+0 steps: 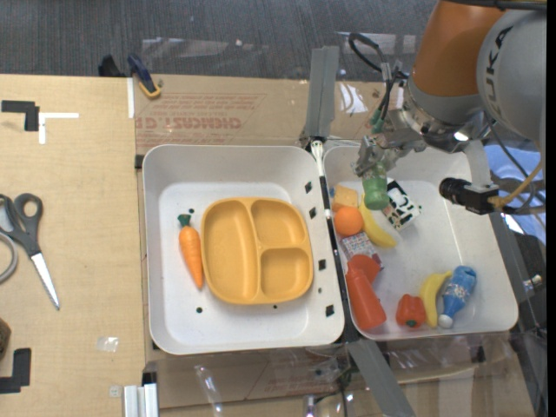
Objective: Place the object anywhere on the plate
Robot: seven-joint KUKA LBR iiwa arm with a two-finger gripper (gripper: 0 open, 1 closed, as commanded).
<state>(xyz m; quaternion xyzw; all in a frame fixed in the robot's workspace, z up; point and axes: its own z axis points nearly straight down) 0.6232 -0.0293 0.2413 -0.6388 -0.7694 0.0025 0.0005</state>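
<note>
The gripper [375, 165] hangs over the right bin [486, 320], near its 11 o'clock corner. A small green thing [375, 191] sits right under the fingers and looks pinched between them, lifted above the other toys. Below it lie an orange ball [348, 221], a banana [379, 228] and a black-and-white toy [401, 208]. A red bottle [365, 298] and a blue bottle [456, 294] rest nearer 6 o'clock. The yellow plate [258, 250] sits in the middle of the left bin [165, 259]. A carrot [190, 250] lies at the plate's 9 o'clock side.
</note>
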